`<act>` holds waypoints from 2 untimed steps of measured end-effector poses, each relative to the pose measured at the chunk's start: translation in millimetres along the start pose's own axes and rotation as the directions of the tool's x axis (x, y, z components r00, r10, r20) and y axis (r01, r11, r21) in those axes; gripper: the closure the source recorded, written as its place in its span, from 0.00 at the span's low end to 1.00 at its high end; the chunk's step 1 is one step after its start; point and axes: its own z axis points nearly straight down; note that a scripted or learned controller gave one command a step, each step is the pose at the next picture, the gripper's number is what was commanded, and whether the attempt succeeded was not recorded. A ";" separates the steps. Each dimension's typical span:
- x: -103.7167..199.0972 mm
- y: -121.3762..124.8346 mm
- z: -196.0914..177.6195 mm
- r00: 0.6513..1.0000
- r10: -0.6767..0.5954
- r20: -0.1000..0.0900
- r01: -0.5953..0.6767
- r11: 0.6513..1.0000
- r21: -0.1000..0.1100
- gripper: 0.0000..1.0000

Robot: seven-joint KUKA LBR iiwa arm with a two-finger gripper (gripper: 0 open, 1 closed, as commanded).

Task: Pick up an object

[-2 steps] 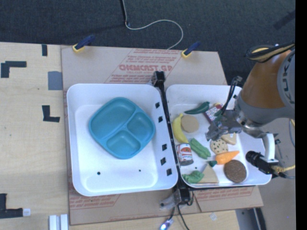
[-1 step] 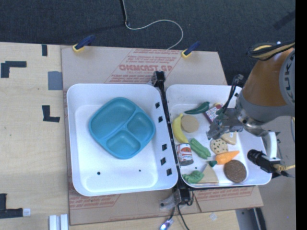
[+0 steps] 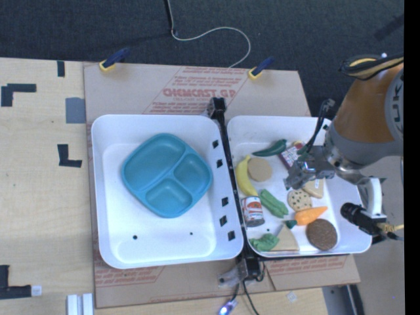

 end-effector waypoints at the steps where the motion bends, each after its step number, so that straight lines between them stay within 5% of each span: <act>1: 0.7 0.0 -9.3 1.000 -0.001 -0.001 0.001 1.000 0.001 1.00; 2: 1.4 -0.1 -18.5 1.000 -0.002 -0.001 0.002 1.000 0.003 1.00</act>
